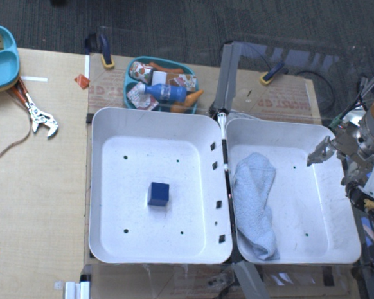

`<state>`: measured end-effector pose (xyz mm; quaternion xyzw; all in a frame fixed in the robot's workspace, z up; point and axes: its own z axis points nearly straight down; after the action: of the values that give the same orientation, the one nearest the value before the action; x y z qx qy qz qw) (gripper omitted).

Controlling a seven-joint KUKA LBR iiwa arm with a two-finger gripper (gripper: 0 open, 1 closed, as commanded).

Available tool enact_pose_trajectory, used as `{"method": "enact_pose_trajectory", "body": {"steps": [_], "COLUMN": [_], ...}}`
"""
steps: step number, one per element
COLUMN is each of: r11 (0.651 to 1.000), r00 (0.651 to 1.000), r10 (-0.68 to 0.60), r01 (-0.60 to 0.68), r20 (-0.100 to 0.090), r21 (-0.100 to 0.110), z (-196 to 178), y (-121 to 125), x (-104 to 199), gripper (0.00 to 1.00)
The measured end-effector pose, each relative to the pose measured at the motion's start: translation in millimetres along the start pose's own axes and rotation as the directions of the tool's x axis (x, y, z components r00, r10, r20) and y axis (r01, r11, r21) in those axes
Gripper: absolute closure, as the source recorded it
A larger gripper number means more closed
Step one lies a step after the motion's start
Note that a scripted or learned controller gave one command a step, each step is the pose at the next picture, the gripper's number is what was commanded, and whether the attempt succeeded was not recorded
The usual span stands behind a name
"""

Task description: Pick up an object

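Jaws: the gripper (328, 151) sits at the right edge of the right bin, above its upper right part; I cannot tell from here whether it is released or clenched, and nothing shows in it.
Arm: grey, coming in from the right.
Right bin (333, 254): a pale blue cloth (255, 202) lies crumpled along its left side, well apart from the gripper.
Left bin (103, 236): a small blue cube (159, 194) rests near the middle of the floor, alone.
Behind the bins: a teal tub (134, 67) packed with assorted items.
Surface, far left: a wrench (40, 118) and a light blue tray (0, 60).
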<state>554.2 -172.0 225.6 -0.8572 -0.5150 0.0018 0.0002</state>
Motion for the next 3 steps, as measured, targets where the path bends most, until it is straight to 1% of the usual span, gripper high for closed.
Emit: {"method": "enact_pose_trajectory", "body": {"steps": [1, 2, 3], "r11": [0.992, 0.996, 0.998], "r00": [0.992, 0.996, 0.998], "r10": [-0.129, 0.094, -0.061], "r01": [0.129, -0.094, 0.061], "r20": [0.000, 0.000, 0.000], "r21": [-0.001, 0.001, 0.000], "z": [-96.6, 14.7, -13.0], "y": [6.8, -28.9, -22.6], "x": [31.7, 114.7, 42.1], "gripper": [0.00, 0.00, 0.00]}}
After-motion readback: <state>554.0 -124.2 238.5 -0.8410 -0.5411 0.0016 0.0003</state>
